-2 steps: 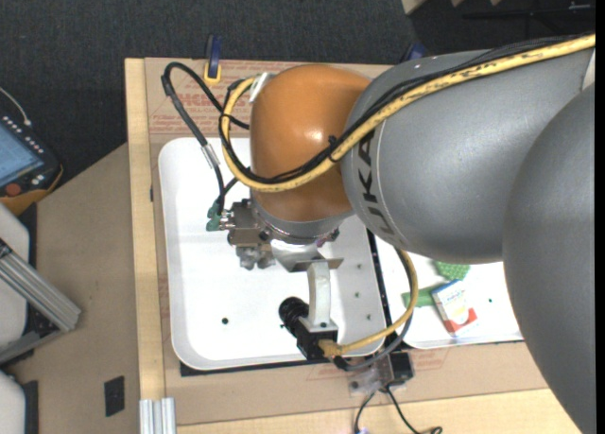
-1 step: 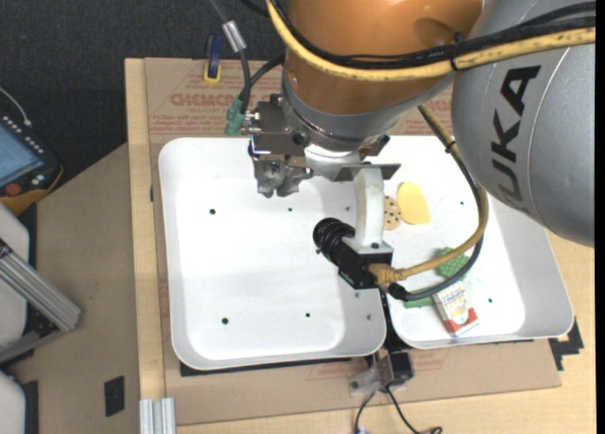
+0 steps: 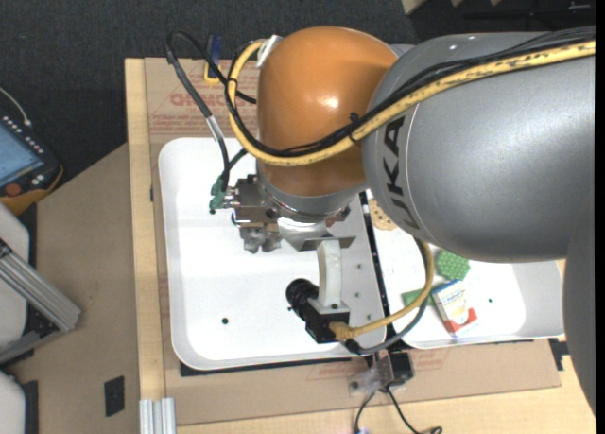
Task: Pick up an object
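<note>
Arm [image 3: 492, 139] comes in from the right and covers most of the middle of the view. Its orange band [image 3: 317, 101] sits over the back of the left bin.

Gripper [image 3: 260, 236] is low over the left bin [image 3: 198, 262], roughly mid-bin and toward the back. It's tucked under the wrist, so I can't tell if it's open or closed, or whether it has hold of anything.

Left bin: visible floor is bare white, with one small dark speck [image 3: 225, 321] near the front-left.

Right bin [image 3: 501, 319] is mostly hidden by the arm. The pickable objects that show are all in it:
- green dotted piece [image 3: 450, 266], near the left-centre of the visible strip, partly under the arm
- small carton [image 3: 454, 305] with red, blue and yellow print, just in front of the green piece, lying flat and skewed
- tan perforated disc [image 3: 382, 216], further back by the wall between the bins, half covered by the arm

All three are well apart from the gripper, on the other side of the divider.

Both bins sit on a brown cardboard-coloured bench [image 3: 146, 139].
</note>
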